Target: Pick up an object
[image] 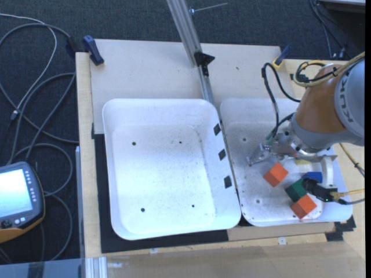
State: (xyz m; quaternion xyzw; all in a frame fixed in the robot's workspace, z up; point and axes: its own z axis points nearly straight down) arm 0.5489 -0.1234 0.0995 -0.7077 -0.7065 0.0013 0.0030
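Gripper [258,157]: hanging low in the right bin, metal fingers pointing toward the left side of the frame. Honestly can't tell if they're apart or together from up here, too small and shiny. Nothing visibly between them.

Arm [324,112]: comes in from the right, grey with that orange band, leaning over the right bin's far half.

Right bin [235,120]: white, shallow, speckled with dark dust, and all the blocks sit in its near-right part.

Orange block [276,175]: just beside the fingertips on the near side, tilted. Looks apart from them, though it's close.

Green block [295,189]: right next to the orange one, further toward the near-right corner.

Second orange block [303,206]: touching the green one, nearest the bin's front rim.

Blue block [313,177]: peeking out just beyond the green one.

Left bin [116,114]: white, same dusty speckle, a few dark dots on its floor.

Handheld pendant [17,198]: on the floor off to the left, screen lit.
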